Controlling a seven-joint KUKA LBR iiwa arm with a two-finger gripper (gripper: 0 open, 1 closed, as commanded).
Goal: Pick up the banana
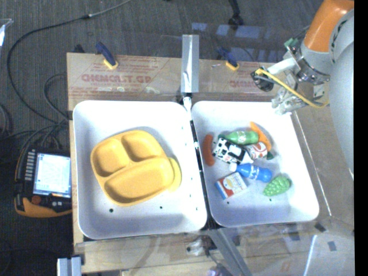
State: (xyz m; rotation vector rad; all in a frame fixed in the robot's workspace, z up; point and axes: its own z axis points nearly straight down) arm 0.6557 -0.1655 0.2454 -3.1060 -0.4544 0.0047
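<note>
Where the wooden bench (132, 82) spreads under the camera, we see two white bins set side by side on it, their inner walls touching along the middle. Next in size, the grey arm (345, 96) comes in from the right, its orange band (325, 19) high in the upper right corner. The left bin (80, 171) bears a yellow divided plate (135, 167), lying flat and slightly turned near the bin's centre. The right bin (305, 177) holds a cluster of small toys in its middle.

We count among them a green bottle (241, 137) with an orange carrot (261, 134) just beside it, a black-and-white spotted piece (229, 150), a red-and-white can (259, 150), a blue bottle (254, 172), a white-and-red carton (231, 186), a bunch of green grapes (277, 186) and a reddish sausage (208, 149) by the bin's left wall. We cannot tell where the banana lies in this heap.

The gripper (284, 101) hangs over the right bin's upper right corner, apart from the toys, with a yellow cable (299, 94) looped across it. Whether it is released or clenched we cannot tell.
</note>
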